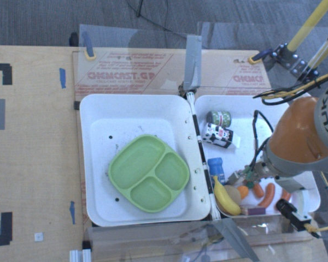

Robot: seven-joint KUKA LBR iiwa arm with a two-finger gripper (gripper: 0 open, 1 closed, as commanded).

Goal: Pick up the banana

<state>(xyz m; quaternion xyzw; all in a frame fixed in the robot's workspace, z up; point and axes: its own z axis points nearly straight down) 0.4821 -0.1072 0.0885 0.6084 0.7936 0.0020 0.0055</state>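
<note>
banana (225, 197) hugs right bin's (246, 100) left wall

The arm (300, 132) reaches in from the right, wrist bent downward.

The two shallow white bins (98, 146) look like smooth, faintly glossy plastic. The pale green divided tray (148, 173) is matt plastic. The yellow banana (225, 198) has a smooth, waxy sheen. The tan bench top (33, 146) looks like matt wood.
</note>
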